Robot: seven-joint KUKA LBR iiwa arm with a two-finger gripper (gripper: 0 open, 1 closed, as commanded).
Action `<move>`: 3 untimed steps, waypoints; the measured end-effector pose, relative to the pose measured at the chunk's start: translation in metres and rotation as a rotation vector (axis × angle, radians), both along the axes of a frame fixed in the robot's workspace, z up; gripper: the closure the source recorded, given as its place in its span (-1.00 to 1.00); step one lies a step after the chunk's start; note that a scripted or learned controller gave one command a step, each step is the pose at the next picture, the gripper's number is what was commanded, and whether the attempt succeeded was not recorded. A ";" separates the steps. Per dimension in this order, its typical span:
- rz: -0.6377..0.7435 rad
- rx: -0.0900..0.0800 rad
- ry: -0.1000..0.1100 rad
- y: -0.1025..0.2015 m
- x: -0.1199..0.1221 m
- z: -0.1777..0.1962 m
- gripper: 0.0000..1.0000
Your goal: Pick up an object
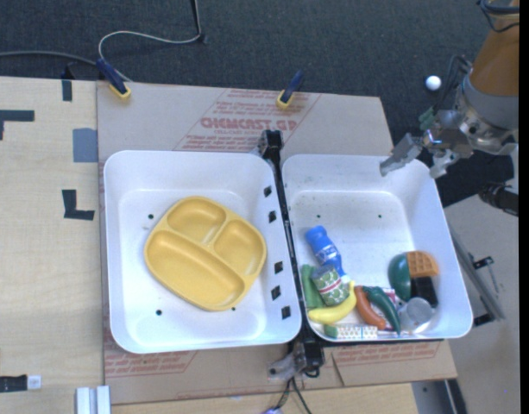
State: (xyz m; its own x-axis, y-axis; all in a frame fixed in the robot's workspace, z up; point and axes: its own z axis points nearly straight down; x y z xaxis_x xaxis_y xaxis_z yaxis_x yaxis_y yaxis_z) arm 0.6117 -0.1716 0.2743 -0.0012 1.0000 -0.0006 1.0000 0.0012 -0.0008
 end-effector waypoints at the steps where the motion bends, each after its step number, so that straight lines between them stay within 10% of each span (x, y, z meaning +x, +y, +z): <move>1: -0.001 0.001 0.004 -0.032 0.005 -0.118 -1.00; 3: 0.001 0.001 -0.003 0.023 0.055 -0.189 -1.00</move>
